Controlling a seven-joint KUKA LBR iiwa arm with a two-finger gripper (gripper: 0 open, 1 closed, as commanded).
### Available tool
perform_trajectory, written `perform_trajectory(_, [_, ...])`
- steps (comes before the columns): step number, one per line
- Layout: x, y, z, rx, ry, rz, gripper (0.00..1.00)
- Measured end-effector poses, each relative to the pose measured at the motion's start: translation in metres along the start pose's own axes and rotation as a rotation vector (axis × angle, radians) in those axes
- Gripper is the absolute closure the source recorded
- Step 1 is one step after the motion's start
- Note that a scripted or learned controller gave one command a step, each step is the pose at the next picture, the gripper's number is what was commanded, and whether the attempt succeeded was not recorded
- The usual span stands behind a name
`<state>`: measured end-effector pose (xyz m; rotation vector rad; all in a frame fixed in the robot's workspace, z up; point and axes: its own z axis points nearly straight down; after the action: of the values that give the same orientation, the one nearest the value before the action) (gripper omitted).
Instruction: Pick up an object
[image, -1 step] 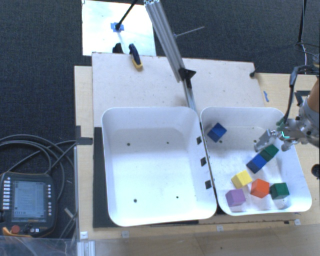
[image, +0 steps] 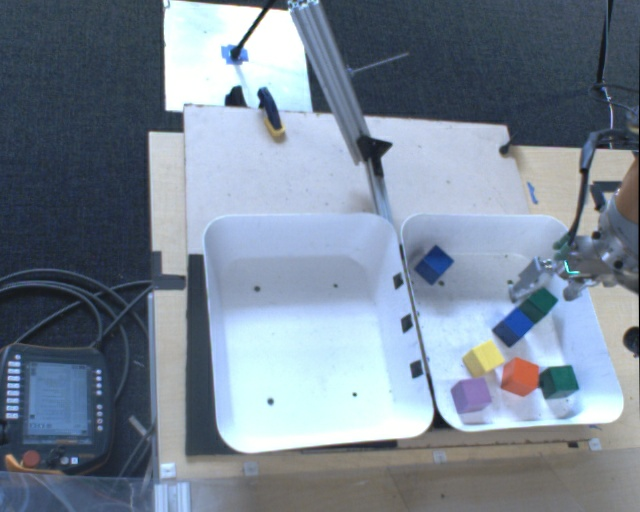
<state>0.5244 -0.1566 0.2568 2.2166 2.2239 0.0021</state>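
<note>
The right bin (image: 590, 345) holds several small blocks. A blue block (image: 434, 264) lies alone near its far left corner. A dark green block (image: 541, 303) touches another blue block (image: 514, 326) near the middle right. Toward the front lie a yellow block (image: 484, 357), an orange block (image: 520, 376), a purple block (image: 471, 395) and a green block (image: 559, 380). My gripper (image: 545, 290) reaches in from the right and hangs open just over the dark green block. One grey finger (image: 526, 282) points left beyond that block. Nothing is held between the fingers.
The left bin (image: 225, 250) stands beside the right one, sharing a raised middle rim. A slanted metal pole (image: 335, 80) crosses the back of the bench. A teach pendant (image: 55, 405) and cables lie on the floor at the left.
</note>
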Motion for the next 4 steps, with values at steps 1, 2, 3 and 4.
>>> perform_trajectory(1, [0.004,-0.001,0.042,0.004,0.001,0.001,0.0])
perform_trajectory(2, [0.011,-0.001,0.103,0.007,0.002,0.001,0.0])
perform_trajectory(3, [0.005,0.003,0.145,-0.012,-0.01,0.005,0.0])
perform_trajectory(4, [0.005,0.004,0.132,-0.016,-0.01,0.002,1.0])
